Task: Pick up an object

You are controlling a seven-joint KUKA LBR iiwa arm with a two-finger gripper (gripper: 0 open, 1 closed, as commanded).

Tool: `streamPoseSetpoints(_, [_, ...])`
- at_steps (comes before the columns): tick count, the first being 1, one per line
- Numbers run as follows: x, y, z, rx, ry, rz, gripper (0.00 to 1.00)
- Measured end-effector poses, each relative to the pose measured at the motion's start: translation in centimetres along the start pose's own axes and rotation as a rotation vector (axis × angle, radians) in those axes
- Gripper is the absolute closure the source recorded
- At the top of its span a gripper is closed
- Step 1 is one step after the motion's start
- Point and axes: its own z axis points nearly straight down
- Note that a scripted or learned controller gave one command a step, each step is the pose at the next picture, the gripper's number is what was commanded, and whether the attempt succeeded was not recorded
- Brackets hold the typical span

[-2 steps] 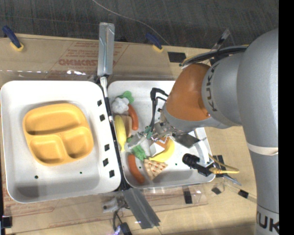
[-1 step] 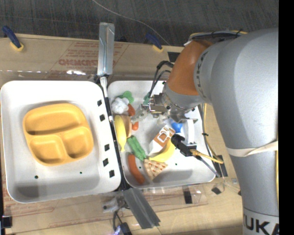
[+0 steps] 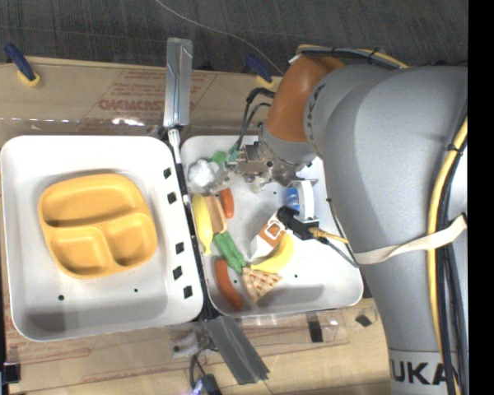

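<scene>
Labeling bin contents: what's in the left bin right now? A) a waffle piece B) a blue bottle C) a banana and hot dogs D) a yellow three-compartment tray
D. The yellow compartment tray lies alone in the left bin, while the banana, hot dog and waffle piece sit in the right bin.

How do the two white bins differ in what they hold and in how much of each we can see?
The left bin holds one thing, a yellow divided tray; the right bin holds a crowd of small toy foods, among them a banana and a waffle piece. The left bin lies fully in sight; the right bin is partly covered by the arm. Both are shallow, white and side by side.
</scene>
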Motion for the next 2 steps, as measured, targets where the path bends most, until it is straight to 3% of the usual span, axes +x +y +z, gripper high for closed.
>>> streamPoseSetpoints(1, [0.2,0.1,-1.1,-0.001,0.0,-0.007,1.0])
streamPoseSetpoints(2, [5.0,-1.4,-10.5,-0.016,0.002,0.173,1.0])
